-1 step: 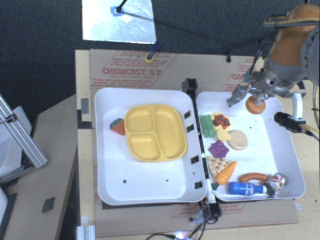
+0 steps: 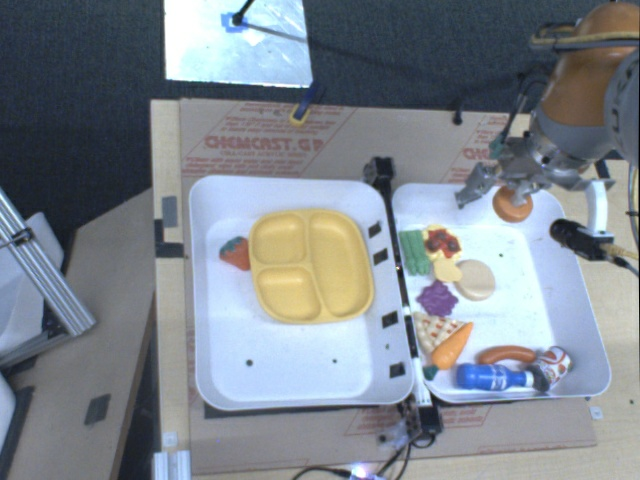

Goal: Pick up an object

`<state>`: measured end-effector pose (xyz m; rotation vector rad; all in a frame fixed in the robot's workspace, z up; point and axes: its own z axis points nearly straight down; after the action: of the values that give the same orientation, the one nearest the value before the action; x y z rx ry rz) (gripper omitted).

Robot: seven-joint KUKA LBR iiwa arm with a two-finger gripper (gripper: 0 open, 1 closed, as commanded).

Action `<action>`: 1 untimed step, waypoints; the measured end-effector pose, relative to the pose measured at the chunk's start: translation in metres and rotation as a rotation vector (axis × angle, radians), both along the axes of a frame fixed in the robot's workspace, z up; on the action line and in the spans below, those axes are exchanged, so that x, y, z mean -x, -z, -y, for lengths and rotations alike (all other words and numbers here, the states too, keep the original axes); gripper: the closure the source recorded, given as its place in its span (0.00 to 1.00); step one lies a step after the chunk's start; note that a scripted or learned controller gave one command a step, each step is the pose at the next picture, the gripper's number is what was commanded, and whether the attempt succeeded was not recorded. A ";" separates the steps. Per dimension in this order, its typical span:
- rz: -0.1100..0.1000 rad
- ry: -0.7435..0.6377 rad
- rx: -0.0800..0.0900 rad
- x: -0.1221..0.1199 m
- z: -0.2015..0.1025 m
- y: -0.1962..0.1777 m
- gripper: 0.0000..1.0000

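My gripper (image 2: 497, 188) hangs over the far edge of the right bin (image 2: 570, 298). A round orange toy (image 2: 515, 206) sits directly below it, at the bin's back wall; I cannot tell whether it is gripped or just lying there. Further into the bin lie several toy foods: a green piece (image 2: 413, 251), a red and yellow piece (image 2: 441, 239), a beige round piece (image 2: 477, 279), purple grapes (image 2: 437, 297), a carrot (image 2: 452, 345), a sausage (image 2: 507, 354) and a blue bottle (image 2: 490, 376).
The left bin (image 2: 215, 358) bears a yellow divided plate (image 2: 308, 265) with a red strawberry (image 2: 235, 253) beside its left rim. A black-clipped divider (image 2: 395, 268) separates the bins. A silver sheet (image 2: 238, 30) lies beyond the bench.
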<state>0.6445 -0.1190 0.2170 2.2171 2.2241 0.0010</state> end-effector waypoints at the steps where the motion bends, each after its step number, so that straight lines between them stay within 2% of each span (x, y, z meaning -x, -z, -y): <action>1: -0.004 0.001 -0.001 -0.003 -0.001 0.062 0.00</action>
<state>0.6473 -0.1182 0.1546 2.2202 2.2254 -0.0023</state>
